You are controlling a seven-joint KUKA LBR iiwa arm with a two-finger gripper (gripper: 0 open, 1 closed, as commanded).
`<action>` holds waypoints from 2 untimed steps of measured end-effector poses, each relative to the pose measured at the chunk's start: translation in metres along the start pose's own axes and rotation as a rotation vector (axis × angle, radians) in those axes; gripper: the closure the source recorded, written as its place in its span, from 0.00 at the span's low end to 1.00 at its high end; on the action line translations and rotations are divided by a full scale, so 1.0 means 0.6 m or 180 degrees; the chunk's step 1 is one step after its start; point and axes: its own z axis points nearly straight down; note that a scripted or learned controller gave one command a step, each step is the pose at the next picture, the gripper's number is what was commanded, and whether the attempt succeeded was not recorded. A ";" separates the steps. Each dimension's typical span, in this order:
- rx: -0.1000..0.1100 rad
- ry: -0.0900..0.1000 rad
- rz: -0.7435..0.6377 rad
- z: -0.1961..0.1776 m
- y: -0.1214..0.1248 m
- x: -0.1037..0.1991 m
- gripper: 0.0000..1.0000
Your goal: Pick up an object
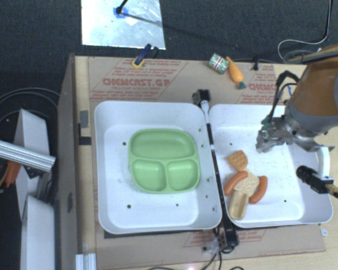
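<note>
1. The gripper point(268, 136) hangs over the right bin point(310, 207), near its upper middle; whether it is open or closed, I cannot tell.
2. Toy foods cluster at the right bin's lower left, apart from the gripper: a tan bread piece point(237, 160), an orange sausage point(233, 182), a cracker point(248, 183), a pale stick point(239, 205) and a second sausage point(259, 188).
3. The left bin point(110, 151) bears a green divided plate point(164, 160).
4. A toy carrot point(235, 71) and a small can point(218, 62) lie on the cardboard point(158, 77) behind the bins.
</note>
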 end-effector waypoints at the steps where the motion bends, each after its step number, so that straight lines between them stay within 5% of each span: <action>1: 0.0006 -0.0001 -0.0005 0.080 0.083 -0.027 0.00; 2: -0.0005 -0.0004 -0.0007 0.081 0.198 -0.083 0.00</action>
